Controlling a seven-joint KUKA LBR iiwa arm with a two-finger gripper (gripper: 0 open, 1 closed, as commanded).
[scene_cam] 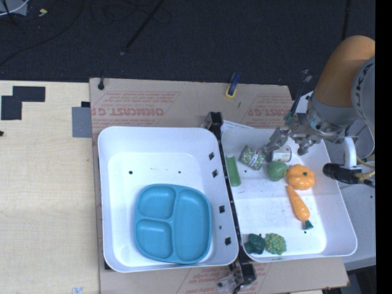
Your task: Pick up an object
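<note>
Apple, green, in right bin, just below gripper. Fingers spread wide, holding nothing, hanging over the bin's upper part. Pumpkin touching apple's right; wrapped packet near the left finger. Short drop downward judged enough.

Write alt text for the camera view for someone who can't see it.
A grey robot arm's hand hovers over toy food in the right bin: green ball, pumpkin, carrot. The left bin holds a blue plate.
</note>
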